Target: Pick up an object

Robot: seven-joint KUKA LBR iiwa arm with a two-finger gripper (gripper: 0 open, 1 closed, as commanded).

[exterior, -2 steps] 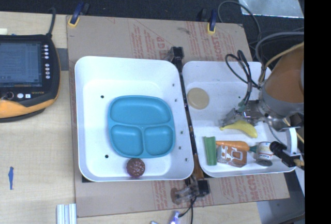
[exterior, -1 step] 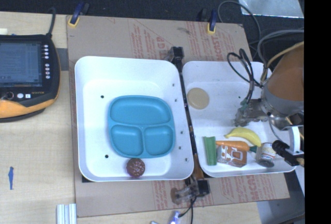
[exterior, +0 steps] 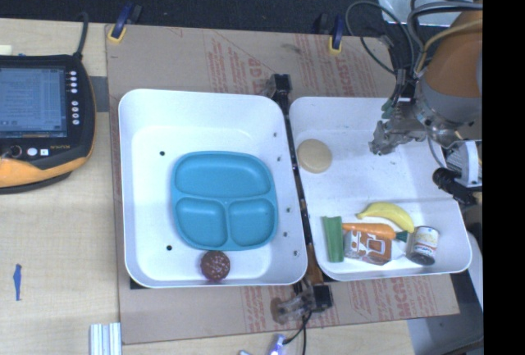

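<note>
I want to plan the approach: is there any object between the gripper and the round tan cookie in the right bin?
Nothing visible stands between them. The gripper hovers over bare bin floor, right of the cookie; the banana and the other items lie nearer the camera.

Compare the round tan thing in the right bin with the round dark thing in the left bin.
The tan disc is pale beige and smooth-looking; the dark disc is reddish brown and speckled. The tan disc looks larger than the dark disc. The tan disc lies alone near the right bin's left wall; the dark disc lies at the near edge of the blue divided plate in the left bin. Both are round and lie flat.
</note>
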